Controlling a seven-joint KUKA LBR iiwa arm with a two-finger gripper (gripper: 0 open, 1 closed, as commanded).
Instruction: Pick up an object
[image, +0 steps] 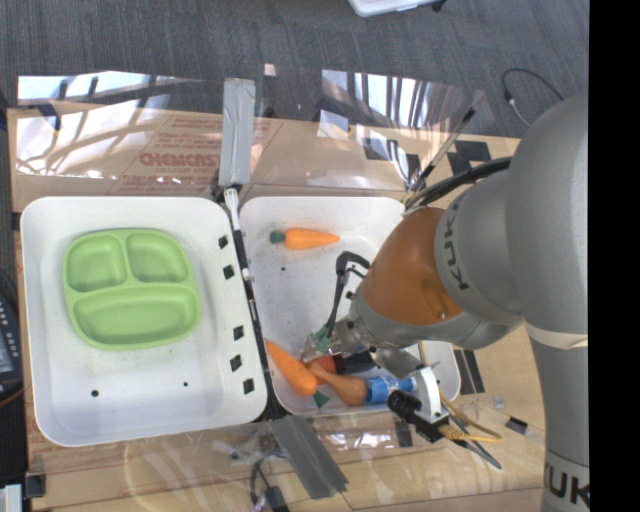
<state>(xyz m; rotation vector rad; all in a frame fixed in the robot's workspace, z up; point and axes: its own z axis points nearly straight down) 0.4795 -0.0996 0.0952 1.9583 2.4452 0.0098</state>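
A: We see the orange plastic toy carrot (292, 368) near the front of the right white bin (300, 215). How will it handle?

B: Light, rigid, slick, we judge; take its thick middle. We cannot tell the gripper (335, 347) state.

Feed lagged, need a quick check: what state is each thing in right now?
Green three-compartment plastic tray: flat in left bin, nothing in it.
Orange toy carrot: lying alone, right bin's far side.
Second orange carrot: lying at near edge, beside the wrist.
Gripper: low over near-edge clutter.
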